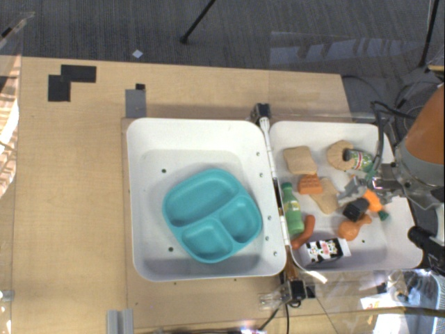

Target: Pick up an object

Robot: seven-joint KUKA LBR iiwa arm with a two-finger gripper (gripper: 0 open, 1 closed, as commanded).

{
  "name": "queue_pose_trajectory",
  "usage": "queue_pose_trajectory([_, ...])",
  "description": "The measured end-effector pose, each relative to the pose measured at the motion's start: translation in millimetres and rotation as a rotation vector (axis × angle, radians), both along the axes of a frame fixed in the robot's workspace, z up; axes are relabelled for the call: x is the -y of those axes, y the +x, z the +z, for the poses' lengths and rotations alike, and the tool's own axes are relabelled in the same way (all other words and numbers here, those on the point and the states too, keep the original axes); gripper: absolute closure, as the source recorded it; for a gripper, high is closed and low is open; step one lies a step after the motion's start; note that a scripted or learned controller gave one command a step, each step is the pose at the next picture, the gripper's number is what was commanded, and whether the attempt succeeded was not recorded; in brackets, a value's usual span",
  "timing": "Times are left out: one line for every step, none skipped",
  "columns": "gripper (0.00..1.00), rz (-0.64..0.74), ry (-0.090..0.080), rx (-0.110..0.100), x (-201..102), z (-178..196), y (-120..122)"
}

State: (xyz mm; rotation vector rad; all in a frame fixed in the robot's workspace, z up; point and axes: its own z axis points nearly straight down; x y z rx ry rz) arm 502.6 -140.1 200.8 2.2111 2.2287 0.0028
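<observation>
Toy foods crowd the right bin [361,256], a carrot [374,202] just beside the gripper [358,190] low among them, its grip impossible to tell, left of it the teal divided plate [212,214]

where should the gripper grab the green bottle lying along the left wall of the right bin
Grip the green bottle across its middle, coming straight down from above. It lies flat, its long axis running along the right bin's left wall, so the fingers probably fit best across its narrow width. The wall sits close on one side and a red piece touches its lower end.
</observation>
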Motion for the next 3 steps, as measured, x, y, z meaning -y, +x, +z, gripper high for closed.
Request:
queue_pose_trajectory([0.0,-0.182,0.006,0.012,47,-101,29])
queue_pose_trajectory([0.0,-0.485,0.007,0.008,37,-105,81])
queue_pose_trajectory([0.0,-0.602,0.018,0.023,41,-106,32])
